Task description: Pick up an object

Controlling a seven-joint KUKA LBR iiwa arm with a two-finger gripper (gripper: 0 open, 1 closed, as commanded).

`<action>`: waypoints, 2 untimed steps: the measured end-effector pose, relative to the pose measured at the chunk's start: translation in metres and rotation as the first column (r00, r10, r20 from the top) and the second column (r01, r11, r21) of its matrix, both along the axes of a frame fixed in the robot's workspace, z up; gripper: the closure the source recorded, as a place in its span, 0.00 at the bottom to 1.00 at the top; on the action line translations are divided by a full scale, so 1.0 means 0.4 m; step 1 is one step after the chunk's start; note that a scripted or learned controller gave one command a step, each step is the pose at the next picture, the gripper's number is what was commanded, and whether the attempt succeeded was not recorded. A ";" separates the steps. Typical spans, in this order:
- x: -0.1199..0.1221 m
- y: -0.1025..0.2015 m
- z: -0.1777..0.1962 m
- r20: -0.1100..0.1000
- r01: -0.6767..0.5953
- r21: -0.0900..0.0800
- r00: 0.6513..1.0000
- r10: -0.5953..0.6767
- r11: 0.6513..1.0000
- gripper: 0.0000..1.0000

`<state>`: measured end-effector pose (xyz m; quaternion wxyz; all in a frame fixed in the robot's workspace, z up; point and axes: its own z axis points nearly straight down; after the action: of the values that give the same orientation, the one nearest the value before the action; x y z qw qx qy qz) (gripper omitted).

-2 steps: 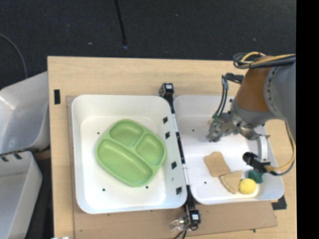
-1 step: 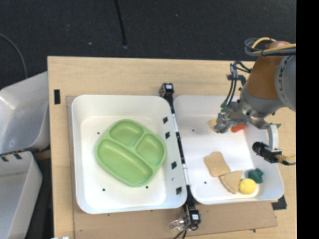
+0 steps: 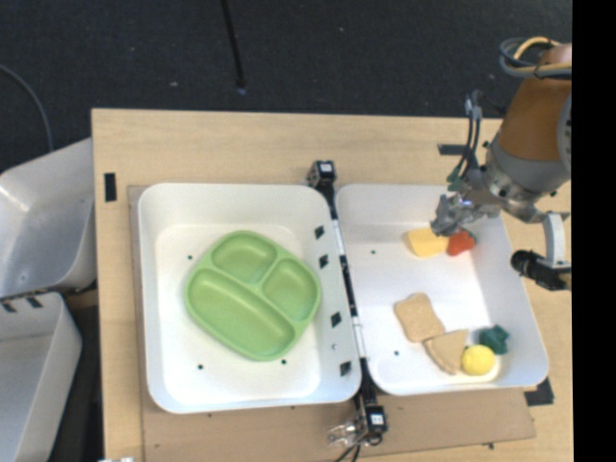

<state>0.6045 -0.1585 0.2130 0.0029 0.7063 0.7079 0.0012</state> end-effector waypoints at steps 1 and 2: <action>0.018 0.018 0.139 0.001 -0.001 0.000 1.000 0.001 1.000 1.00; -0.039 0.145 0.122 -0.005 -0.003 0.003 1.000 0.003 1.000 1.00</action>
<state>0.5888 -0.1003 0.2618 0.0000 0.7052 0.7090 0.0003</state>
